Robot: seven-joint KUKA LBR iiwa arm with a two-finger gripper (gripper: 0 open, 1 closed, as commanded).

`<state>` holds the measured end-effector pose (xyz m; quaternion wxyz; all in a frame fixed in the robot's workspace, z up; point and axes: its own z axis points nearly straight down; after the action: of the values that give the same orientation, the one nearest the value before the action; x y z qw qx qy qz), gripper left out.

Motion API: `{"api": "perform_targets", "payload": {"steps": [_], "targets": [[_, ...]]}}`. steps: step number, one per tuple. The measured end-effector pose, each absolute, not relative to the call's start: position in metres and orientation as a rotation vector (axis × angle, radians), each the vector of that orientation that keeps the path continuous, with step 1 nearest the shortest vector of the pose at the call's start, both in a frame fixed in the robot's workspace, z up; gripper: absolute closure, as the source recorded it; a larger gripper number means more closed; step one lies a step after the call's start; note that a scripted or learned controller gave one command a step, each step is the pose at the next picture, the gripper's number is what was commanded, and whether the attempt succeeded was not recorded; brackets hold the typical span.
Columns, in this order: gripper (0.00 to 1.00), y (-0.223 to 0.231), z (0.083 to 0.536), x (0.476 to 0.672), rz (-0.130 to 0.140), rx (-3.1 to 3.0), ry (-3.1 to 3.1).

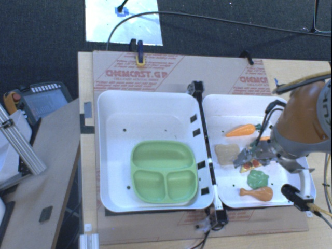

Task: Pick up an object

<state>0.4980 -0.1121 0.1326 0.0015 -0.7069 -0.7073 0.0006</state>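
Nearest the camera in the right bin (228, 105) lies a toy chicken drumstick (257, 193), its long axis running left to right, with the thin bone end pointing left and the thicker meaty end to the right. Just beyond it, almost touching, sits a green leafy piece (257, 179), lumpy and with no clear direction.

A little farther in, the gripper (248, 158) is low over the middle of the right bin, directly above a small red and yellow item (252, 164) that is partly hidden beneath it. Whether the gripper is open or closed cannot be told, and nothing is plainly seen held in it. The arm (306, 121), grey with its orange band, reaches in from the right.

Just left of the gripper lies a flat tan piece (226, 153), roughly square.

Farther still is a toy carrot (240, 130), its long axis near left-right and slightly tilted, with the pointed tip toward the left and the thick end toward the right, close beside the arm's cabling.

In the left bin (114, 113), a green divided plate (164, 171) rests toward the near side, its two small compartments nearest and the large one behind.
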Motion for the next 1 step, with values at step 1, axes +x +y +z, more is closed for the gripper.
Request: {"api": "perform_targets", "payload": {"steps": [1], "targets": [[0.0,-0.1131,0.0849,0.4994,-0.001,-2.225,-2.224]]}}
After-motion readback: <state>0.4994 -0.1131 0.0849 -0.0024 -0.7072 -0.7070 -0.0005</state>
